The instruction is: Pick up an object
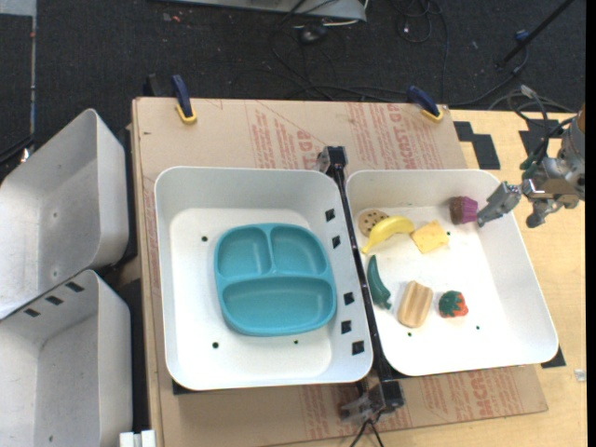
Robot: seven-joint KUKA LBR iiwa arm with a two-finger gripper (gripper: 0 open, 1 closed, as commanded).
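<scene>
Claw [518, 207] hangs over the right bin's [521, 277] far right edge; we see its fingers spread wide, gripping nothing, near the purple toy [463, 209].

The robot's arm [570, 147] comes in at the right edge of the frame, a little above mid-height, and little of it can be seen there beyond its grey wrist end. From the wrist the hand [518, 207] reaches toward the left and slightly down. Its two fingers are spread apart: one finger [497, 203] stretches out to the left as a grey bar slanting downward, and the other finger [541, 213] sits closer to the frame edge, pointing down. Nothing lies between the fingers.
</scene>
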